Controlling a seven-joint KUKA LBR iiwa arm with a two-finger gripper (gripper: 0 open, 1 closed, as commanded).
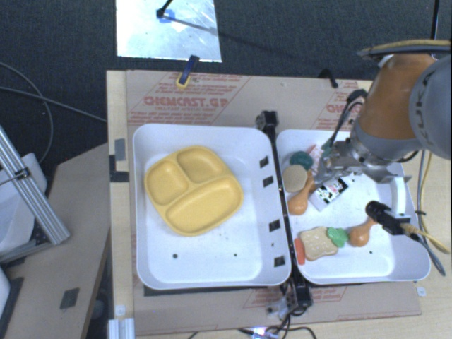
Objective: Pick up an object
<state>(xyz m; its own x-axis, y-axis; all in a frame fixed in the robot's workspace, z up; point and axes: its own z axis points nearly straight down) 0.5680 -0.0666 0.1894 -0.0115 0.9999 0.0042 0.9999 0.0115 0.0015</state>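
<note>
My gripper [326, 169] hangs low over the upper middle of the right bin [402, 260], and the arm's grey wrist covers most of it. Just below it lies a small white and black box [332, 192], tilted. To its left are a teal piece [301, 159], a beige round piece [294, 178] and an orange pear-shaped toy [299, 200]. Near the bin's front lie a toast slice [317, 244], a green piece [337, 236] and an orange toy [359, 234]. I see nothing held in the gripper.
The left bin [152, 260] holds a yellow divided plate [193, 189]. A black divider with clips [277, 189] runs between the two bins. Cardboard [212, 97] lies under both.
</note>
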